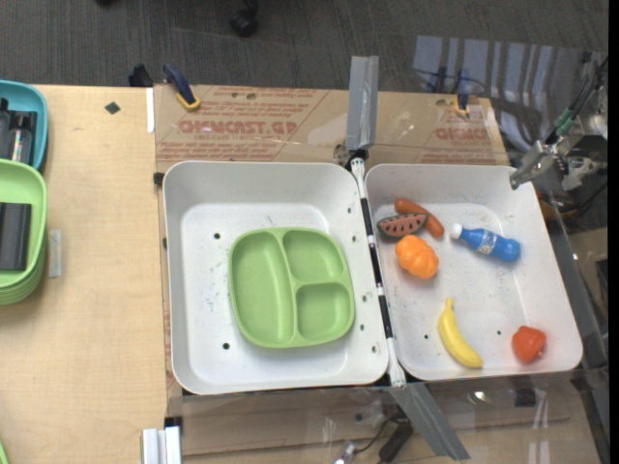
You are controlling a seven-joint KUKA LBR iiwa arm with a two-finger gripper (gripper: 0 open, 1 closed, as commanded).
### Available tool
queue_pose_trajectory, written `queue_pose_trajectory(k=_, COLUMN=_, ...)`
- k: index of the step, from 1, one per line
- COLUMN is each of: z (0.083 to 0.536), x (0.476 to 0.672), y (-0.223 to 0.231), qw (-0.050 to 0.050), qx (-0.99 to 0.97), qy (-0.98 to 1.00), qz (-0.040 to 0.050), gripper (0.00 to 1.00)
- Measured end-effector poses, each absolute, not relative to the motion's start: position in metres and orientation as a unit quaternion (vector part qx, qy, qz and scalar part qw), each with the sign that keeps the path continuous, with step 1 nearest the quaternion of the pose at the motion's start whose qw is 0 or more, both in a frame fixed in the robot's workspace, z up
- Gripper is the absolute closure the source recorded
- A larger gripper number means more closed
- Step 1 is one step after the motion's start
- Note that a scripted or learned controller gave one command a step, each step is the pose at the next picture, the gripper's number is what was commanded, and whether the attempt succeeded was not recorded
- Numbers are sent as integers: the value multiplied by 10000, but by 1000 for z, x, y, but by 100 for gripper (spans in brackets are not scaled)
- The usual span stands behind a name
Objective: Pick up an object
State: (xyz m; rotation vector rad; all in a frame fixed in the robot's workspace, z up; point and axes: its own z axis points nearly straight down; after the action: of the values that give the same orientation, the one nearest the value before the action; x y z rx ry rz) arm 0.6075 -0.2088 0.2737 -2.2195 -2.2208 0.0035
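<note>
- Near: a banana and a red piece lie in my right bin.
- Middle: an orange fruit and a blue bottle.
- Far: my gripper hovers at the bin's back right corner; its grip state is unclear.

A: Any writing that can be read?

B: Red print on the cardboard sheet behind the bins, partly legible, something like "CHEMCAST GP."

A: Elsewhere?

B: The same red print at its right end, too cut off to read.
</note>
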Motion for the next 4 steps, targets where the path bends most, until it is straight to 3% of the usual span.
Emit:
queue_pose_trajectory(k=1, z=208, x=598, y=-78, qw=20, qx=-8042, qy=-5944, qz=27, gripper=0)
queue_pose_trajectory(k=2, z=216, x=598, y=-78, qw=23, qx=-8037, qy=-5950, qz=43, gripper=100)
queue_pose_trajectory(k=3, z=190, x=596, y=1, qw=11, qx=-8076, qy=-5897, qz=26, gripper=100)
queue_pose_trajectory(k=4, z=190, x=539, y=67, qw=9, qx=-8627, qy=-5057, qz=28, gripper=100)
